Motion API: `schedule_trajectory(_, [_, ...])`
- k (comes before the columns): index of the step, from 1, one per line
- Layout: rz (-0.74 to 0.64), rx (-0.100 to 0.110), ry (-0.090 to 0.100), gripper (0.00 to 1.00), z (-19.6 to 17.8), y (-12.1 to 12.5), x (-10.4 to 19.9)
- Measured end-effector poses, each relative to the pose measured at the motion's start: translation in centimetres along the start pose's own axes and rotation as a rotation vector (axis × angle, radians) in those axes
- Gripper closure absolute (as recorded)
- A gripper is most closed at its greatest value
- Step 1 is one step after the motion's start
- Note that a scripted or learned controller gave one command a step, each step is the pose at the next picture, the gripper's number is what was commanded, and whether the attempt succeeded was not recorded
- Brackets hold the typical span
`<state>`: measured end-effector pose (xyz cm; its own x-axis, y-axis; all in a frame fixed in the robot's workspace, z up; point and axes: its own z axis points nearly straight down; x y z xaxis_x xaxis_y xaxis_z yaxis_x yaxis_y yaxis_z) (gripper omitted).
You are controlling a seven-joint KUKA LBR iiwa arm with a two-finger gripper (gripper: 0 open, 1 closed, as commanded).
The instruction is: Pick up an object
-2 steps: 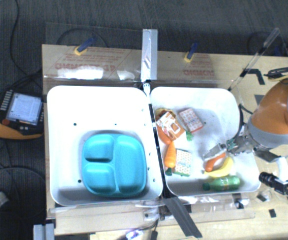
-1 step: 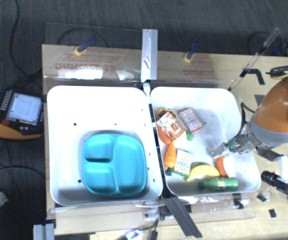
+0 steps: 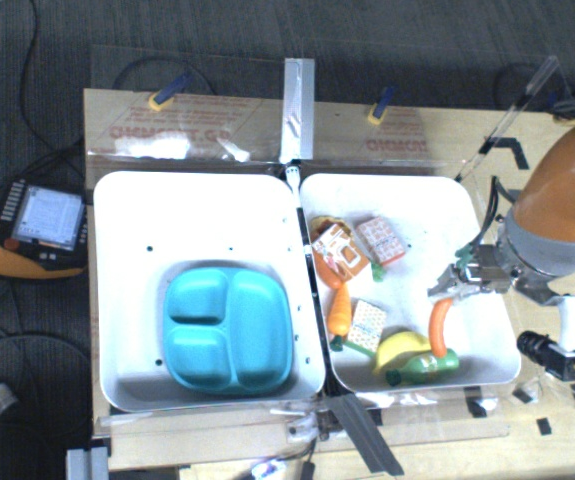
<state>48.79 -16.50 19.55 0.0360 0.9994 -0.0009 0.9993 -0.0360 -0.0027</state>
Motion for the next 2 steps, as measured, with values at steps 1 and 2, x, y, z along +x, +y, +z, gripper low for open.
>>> schedule_trajectory(1, [0.313,0.002,-0.001,1.00,-0.7,3.7,2.9])
schedule_trajectory(2, [0.163,0.001,-0.003,1.00,-2.6,7.0,6.8])
